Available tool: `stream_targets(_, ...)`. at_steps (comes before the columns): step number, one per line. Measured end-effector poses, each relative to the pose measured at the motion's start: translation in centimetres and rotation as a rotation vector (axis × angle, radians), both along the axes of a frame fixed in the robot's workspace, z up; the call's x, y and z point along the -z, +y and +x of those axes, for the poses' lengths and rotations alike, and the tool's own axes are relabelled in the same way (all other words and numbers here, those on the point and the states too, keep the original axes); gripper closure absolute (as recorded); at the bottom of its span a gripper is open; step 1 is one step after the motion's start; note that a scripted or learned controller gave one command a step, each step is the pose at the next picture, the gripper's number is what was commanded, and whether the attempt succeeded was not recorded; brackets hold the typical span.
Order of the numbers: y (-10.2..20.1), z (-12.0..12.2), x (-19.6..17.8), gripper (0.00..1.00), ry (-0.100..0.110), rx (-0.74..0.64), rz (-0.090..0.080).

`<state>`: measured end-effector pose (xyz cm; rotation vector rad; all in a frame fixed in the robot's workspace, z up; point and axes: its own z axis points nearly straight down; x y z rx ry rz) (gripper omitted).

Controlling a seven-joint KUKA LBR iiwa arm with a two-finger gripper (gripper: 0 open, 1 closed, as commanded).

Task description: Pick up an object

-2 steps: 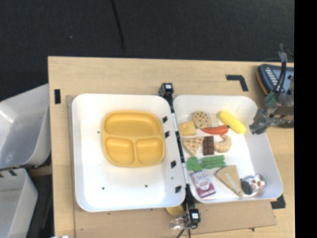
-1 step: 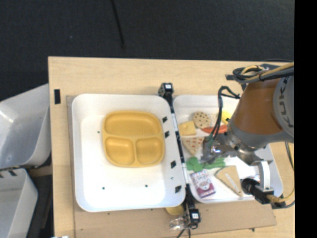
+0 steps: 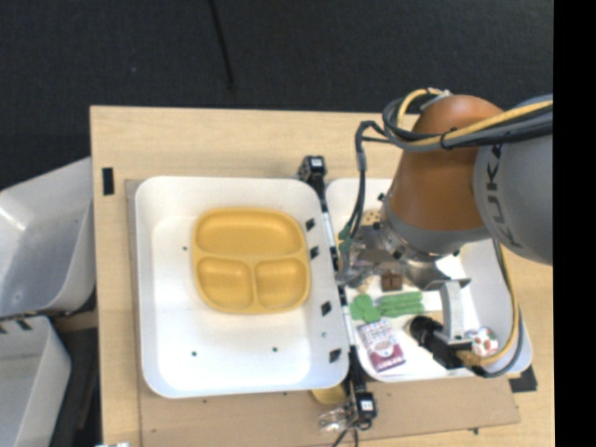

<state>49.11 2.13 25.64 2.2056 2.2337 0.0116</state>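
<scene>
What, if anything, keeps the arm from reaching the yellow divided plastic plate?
Likely yes, it can reach it: the yellow divided plastic plate lies uncovered in the left white bin, and the arm hangs over the right white bin beside it.

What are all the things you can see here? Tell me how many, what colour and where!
Bench: 1, pale wood, under everything.
Left bin: 1, white, on the bench.
Right bin: 1, white, beside the left bin.
Divided plate: 1, yellow, middle of the left bin.
Green thing: 1, green, in the right bin beside the arm.
Packet: 1, white and purple, front of the right bin.
Arm: 1, grey with orange band, over the right bin.
Gripper: 1, dark, by the right bin's left wall.
</scene>
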Motion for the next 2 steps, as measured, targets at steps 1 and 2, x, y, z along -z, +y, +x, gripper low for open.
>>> stream_targets(1, -1.8, 3.7, -12.7, 1.00, -0.010, 0.010, -0.004)
stream_targets(2, -6.2, 0.0, -16.3, 1.00, 0.000, 0.015, -0.005)
